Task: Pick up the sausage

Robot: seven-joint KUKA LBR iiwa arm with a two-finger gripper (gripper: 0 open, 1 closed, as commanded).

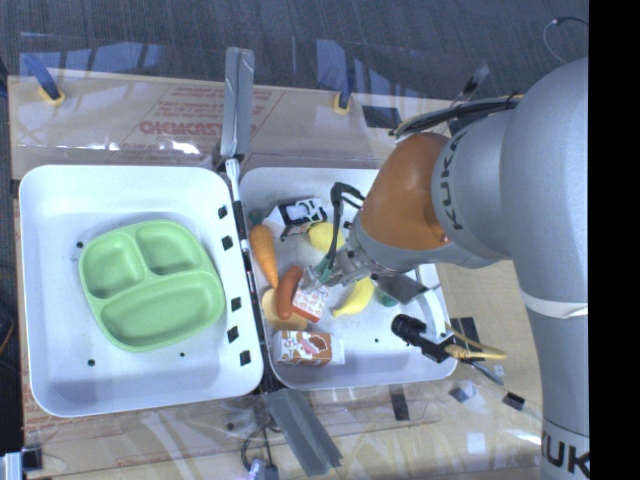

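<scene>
Right bin [420, 363]: sausage [288, 293] beside carrot [264, 253], small printed cartons (text unreadable). Arm [500, 188] lettered "KUKA". Jaws hidden beneath wrist; state cannot be told.

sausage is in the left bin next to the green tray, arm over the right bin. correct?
Not quite. The camera view shows the sausage in the right bin, beside the carrot. The green tray sits alone in the left bin. The arm is over the right bin.
</scene>
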